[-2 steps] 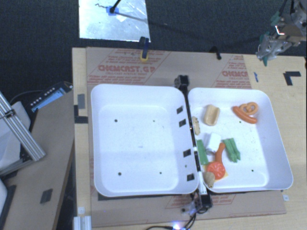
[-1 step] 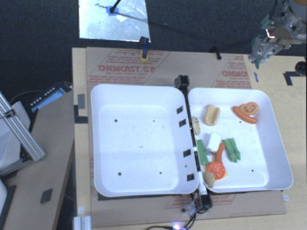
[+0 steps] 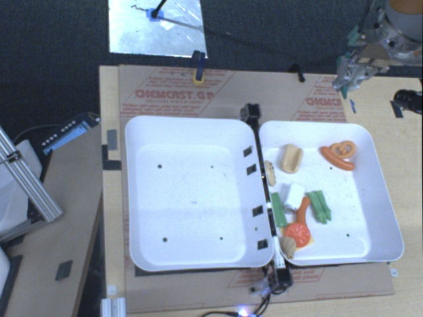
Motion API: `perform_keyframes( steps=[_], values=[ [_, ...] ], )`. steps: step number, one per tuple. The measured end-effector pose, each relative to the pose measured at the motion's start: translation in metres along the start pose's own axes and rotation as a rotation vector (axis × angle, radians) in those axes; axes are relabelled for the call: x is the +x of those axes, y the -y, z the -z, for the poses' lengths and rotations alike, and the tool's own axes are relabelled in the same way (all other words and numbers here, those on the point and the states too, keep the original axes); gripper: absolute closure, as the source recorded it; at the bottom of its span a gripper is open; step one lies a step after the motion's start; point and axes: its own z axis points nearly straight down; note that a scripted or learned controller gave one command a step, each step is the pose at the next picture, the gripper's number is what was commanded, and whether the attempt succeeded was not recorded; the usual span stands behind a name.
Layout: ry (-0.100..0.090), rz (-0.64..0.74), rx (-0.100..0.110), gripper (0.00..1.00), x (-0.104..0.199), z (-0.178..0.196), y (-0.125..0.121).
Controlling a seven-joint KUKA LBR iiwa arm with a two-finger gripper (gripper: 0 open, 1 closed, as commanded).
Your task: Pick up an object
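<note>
Gripper (image 3: 346,79) first: mine hangs at the upper right, above the bench and beyond the far edge of the right bin (image 3: 383,210), touching nothing and holding nothing, and from this slant I cannot tell how it is set. Going from the left, a metal rail (image 3: 23,177) leans at the edge, with a dark device with a blue strip (image 3: 66,132) just past it on the side table. Farther back a shiny sheet (image 3: 156,18) lies on the dark carpet, a blue bit on it. The brown board (image 3: 175,91) under the bins carries red lettering, and a yellow and blue clip (image 3: 197,68) sits at its far edge. The left bin (image 3: 192,190) comes next, joined to the right one along a black hinge strip (image 3: 259,183). In the right bin, hard by the hinge, lies a small round piece (image 3: 270,174), then a tan bread-like piece (image 3: 291,158) with its long axis running near to far. Below it sit a green strip (image 3: 277,210), a white block (image 3: 293,194) and an orange spoon-like toy (image 3: 300,228), whose handle points up and right from its round end. Beside that a green bundle (image 3: 319,205) lies roughly near to far. An orange curled piece (image 3: 340,154) sits at the far right of the bin, long axis left to right, nearest my gripper though well apart from it.
</note>
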Motion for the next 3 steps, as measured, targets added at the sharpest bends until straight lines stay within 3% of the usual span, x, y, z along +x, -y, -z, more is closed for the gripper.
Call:
perform_keyframes(
  steps=[1,2,3],
  values=[
    [0.0,-0.001,-0.001,1.0,0.025,-0.007,0.0],
    [0.001,-0.006,0.002,1.0,0.002,-0.05,0.001],
    [-0.001,0.0,-0.002,1.0,0.031,-0.04,0.0]
  ],
)
